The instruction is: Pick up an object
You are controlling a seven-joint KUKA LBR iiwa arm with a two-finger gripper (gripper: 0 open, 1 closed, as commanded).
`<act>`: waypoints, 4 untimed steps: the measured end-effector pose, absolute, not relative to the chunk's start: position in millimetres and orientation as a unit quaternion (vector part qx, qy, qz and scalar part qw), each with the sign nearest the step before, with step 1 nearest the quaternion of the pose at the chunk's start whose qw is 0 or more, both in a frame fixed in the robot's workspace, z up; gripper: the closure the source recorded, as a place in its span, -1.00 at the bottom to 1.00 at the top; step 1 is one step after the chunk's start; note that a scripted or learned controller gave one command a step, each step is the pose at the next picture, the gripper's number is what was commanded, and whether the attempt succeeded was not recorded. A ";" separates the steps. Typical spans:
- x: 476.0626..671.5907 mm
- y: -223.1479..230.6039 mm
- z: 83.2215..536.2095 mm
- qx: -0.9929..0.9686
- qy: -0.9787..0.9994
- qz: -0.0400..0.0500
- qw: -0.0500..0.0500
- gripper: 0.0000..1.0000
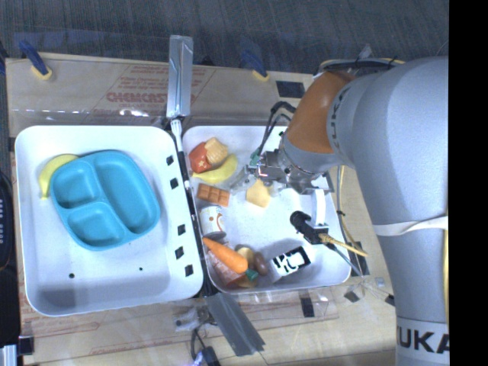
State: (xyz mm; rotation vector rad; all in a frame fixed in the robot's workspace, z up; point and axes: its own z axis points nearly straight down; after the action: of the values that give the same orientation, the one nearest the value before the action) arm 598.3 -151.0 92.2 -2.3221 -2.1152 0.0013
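The right bin [328, 277] holds several toy foods. A red tomato [199, 157] and a tan waffle piece [216, 150] lie at its far left, with a yellow banana [221, 172] just below them. Under those sit a brown chocolate bar [213, 196] and a small can [213, 220]. An orange carrot [226, 255] lies at the near left. My gripper [257, 166] hangs low over the bin's middle, between the banana's right end and a pale yellow cheese wedge [260, 194] just below it. Nothing shows held in it.
The left bin [38, 280] holds a blue divided plate [105, 197] with a yellow piece [50, 171] poking out at its upper left. A black box with white marks [290, 261] and a brown round piece [261, 264] lie near the right bin's front wall. My arm covers that bin's right side.
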 end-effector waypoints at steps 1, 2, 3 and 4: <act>578.1 -150.9 90.6 -0.754 -0.657 0.002 0.003 -1.00; 639.7 -154.1 111.5 -0.689 -0.725 0.000 0.000 -1.00; 558.8 -174.9 91.7 -0.704 -0.710 0.001 0.002 -1.00; 600.9 -197.4 92.8 -0.655 -0.756 0.000 0.000 -1.00</act>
State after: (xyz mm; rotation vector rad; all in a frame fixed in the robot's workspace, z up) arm 600.9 -197.4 92.8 -2.0578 -2.3743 0.0001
